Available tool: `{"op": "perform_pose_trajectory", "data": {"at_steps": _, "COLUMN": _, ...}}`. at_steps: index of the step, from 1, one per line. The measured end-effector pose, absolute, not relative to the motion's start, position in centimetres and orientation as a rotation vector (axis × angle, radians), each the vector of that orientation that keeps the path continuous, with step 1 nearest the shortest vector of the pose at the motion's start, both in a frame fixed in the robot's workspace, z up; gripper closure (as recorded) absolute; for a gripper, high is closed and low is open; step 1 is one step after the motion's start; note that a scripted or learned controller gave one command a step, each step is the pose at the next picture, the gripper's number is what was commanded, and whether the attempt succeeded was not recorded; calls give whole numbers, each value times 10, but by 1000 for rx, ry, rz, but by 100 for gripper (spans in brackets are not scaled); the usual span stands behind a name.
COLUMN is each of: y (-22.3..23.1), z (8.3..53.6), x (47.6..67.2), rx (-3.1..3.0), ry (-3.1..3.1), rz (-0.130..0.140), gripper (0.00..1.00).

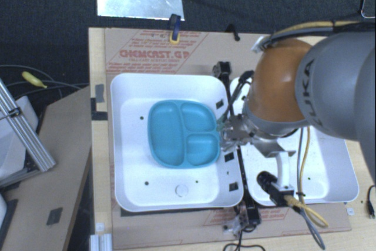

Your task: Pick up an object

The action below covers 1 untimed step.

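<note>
A light blue plate (pixel 182 133) with three compartments lies flat in the middle of the left white bin (pixel 128 144). My gripper (pixel 227 137) hangs low at the plate's right edge, over the divide between the two bins. The grey arm with its orange band (pixel 281 82) comes in from the right and hides much of the right bin (pixel 336 180). The gripper's tip is dark and partly hidden by the wrist, so whether it touches the plate is unclear.
A small white disc (pixel 181 190) lies on the left bin's floor near its front wall. Black clips (pixel 232 157) sit along the seam between the bins. Cables (pixel 302 200) trail over the right bin's front. Brown cardboard (pixel 154 47) lies under both bins.
</note>
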State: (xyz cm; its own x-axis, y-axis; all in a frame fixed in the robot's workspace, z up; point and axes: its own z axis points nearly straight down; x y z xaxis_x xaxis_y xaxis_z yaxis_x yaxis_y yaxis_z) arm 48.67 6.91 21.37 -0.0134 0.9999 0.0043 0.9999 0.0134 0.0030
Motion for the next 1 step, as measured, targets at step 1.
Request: {"op": "perform_pose_trajectory", "data": {"at_steps": 1, "y": 142, "z": 189, "x": 524, "rx": -2208, "ry": -2234, "rz": -6, "gripper": 100}}
